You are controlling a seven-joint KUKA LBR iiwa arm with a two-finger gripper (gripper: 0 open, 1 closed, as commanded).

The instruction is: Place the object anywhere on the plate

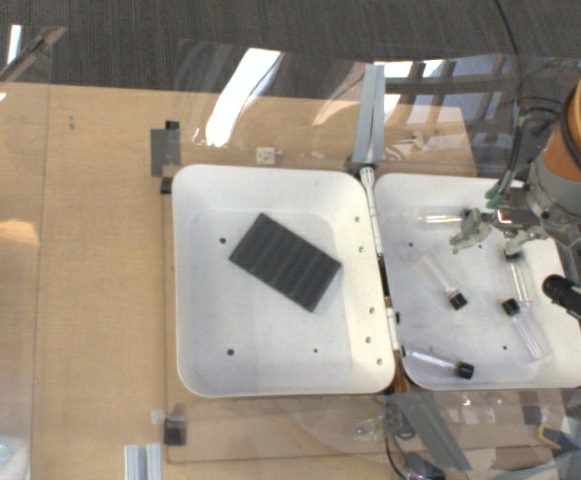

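Plate: dark ribbed slab in left bin
Tubes: scattered in right bin
Gripper: over right bin, grip cannot tell

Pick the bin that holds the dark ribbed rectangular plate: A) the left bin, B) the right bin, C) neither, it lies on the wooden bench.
A: the dark ribbed plate lies tilted on the floor of the left bin, while the right bin holds clear tubes with black caps.

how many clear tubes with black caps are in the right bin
4 that I can make out: one near the bin's top, one mid-bin, one toward the right side, one along the bottom edge. The arm may hide more.
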